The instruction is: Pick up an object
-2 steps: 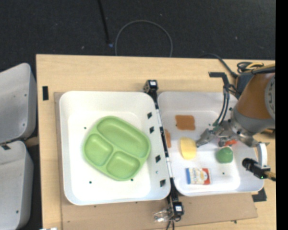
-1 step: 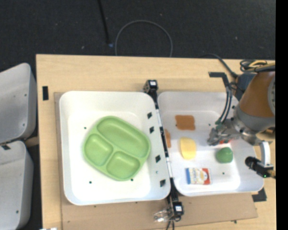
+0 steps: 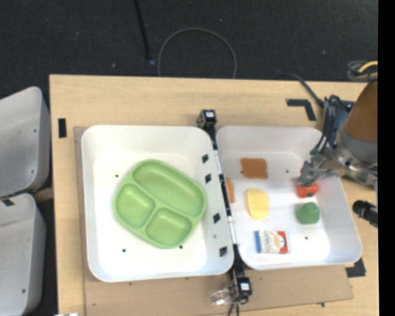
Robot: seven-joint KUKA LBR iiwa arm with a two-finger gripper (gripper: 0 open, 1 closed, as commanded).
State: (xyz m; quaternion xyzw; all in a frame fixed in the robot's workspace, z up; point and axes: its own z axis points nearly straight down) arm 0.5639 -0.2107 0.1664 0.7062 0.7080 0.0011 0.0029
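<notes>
The right bin (image 3: 329, 245) holds a brown flat piece (image 3: 254, 168), a yellow block (image 3: 257, 203), a green round object (image 3: 308, 213), a small white, blue and red box (image 3: 272, 242) and a small red-orange object (image 3: 307, 190). My gripper (image 3: 309, 178) reaches in from the right and sits low over the red-orange object, its tip right at the object's top. An orange sliver (image 3: 230, 191) lies against the divider.
The left bin (image 3: 99, 255) carries a green three-compartment plate (image 3: 160, 203). Black clips line the divider (image 3: 218, 196) between the bins. Cables and the arm's body crowd the bench's right side. White chairs stand at the far left.
</notes>
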